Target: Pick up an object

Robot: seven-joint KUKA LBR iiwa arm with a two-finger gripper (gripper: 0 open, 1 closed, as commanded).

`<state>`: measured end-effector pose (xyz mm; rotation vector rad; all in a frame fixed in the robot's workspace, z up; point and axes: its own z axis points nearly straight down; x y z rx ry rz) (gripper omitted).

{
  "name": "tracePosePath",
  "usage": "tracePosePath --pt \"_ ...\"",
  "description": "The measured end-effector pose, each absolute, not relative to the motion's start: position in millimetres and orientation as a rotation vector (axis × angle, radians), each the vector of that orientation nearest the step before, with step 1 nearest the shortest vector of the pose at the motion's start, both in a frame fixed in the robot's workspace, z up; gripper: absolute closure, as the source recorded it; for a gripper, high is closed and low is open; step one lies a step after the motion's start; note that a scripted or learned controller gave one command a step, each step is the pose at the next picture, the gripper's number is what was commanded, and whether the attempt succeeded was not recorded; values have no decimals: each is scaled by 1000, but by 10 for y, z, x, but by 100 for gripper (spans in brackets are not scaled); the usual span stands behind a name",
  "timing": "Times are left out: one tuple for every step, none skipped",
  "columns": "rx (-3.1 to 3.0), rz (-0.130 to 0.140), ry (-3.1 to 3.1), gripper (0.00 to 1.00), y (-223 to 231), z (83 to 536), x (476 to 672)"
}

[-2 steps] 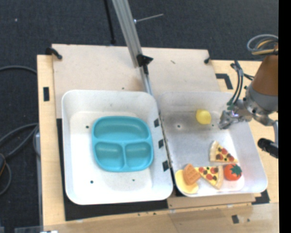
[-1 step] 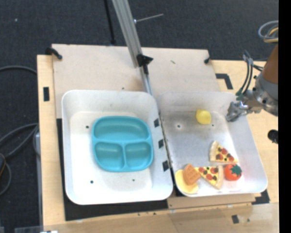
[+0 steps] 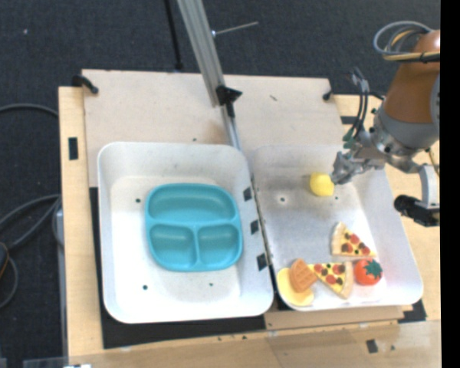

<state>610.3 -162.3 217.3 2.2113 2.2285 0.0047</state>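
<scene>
Starting at the near edge of the bench, two shallow white bins sit side by side on its pale board surface. The right bin holds toy food crowded into its near corner: a waffle-like orange piece rests on a pale yellow disc, a pizza slice lies just beside it, and a red strawberry with a green top sits next to that slice's right end. A second pizza slice lies slightly farther in, near the strawberry but apart from it. The left bin carries a teal divided tray with three compartments, resting flat near the bin's centre. Farther into the right bin, a small yellow lemon-shaped object rests on the bin floor, well apart from the near cluster. The gripper hangs just beside this yellow object on its right, at the end of the grey arm with the orange band, which enters from the right. Whether the gripper touches the object cannot be determined, and its open or closed condition cannot be determined; no object is visible in its grasp. Beyond the bins, a slanted aluminium post rises from the board's far half.
</scene>
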Motion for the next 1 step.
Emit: tracePosePath --pt "2211 5 2229 100 -1090 2319 6117"
